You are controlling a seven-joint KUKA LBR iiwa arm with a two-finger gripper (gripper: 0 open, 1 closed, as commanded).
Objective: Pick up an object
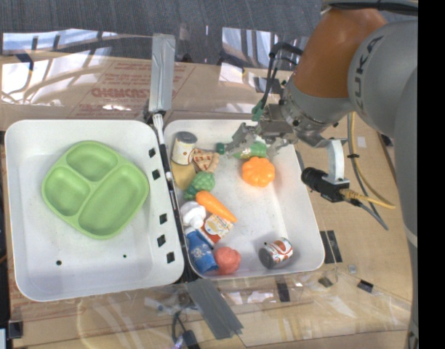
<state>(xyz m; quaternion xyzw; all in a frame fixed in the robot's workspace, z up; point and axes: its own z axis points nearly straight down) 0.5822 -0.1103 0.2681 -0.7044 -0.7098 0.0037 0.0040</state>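
**Claw low over the orange toy at the back of the right bin**

We see the arm (368,57) reaching in from the right, its gripper (255,142) down over the back part of the right bin (302,217). Metal parts spread to either side of the wrist, but we cannot tell how far the claw is open, nor whether anything sits in it; its tips merge with a small green piece (256,150) just beneath.

Directly below the claw, touching that green piece, lies an orange pumpkin-like toy (258,171) on the bin floor. It is the nearest thing to the claw.

To the left of the claw, against the bin's left wall, we find a small can (183,148) and beside it a slice-shaped toy (203,159). Further forward lie a toy carrot (215,206) with a green top, a white and red packet (215,227), a blue bottle (200,250) and a red ball (227,259). A striped can (275,252) lies apart near the front right corner, well away from the claw.

The left bin (26,253) holds a green divided plate (95,188).
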